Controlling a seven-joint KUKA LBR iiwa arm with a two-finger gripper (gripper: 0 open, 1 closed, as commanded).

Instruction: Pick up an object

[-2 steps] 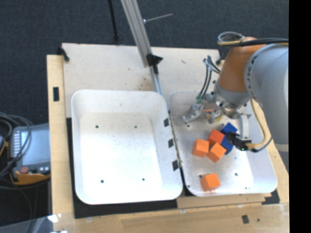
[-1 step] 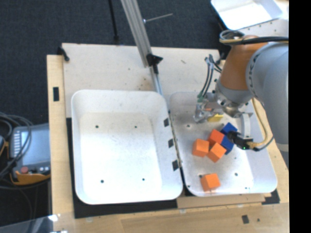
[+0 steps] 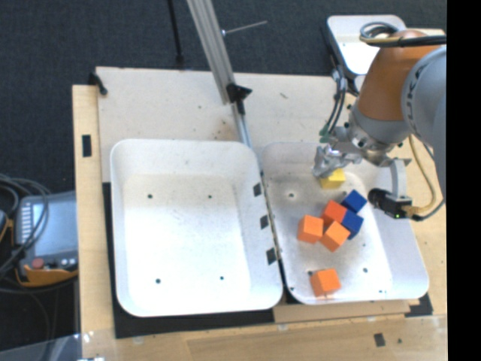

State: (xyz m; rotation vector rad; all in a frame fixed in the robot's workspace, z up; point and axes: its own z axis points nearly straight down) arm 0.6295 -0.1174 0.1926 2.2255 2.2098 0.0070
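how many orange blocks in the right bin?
4. Three cluster mid-bin: orange block on the left, a redder one above, another below it. Fourth sits alone near the front wall. The arm may hide more.

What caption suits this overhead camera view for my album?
Robot arm's pincer lowered over a yellow block in the right bin, near orange and blue blocks.

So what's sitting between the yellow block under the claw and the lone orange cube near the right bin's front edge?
The camera view shows a cluster there: two blue cubes and three orange cubes.
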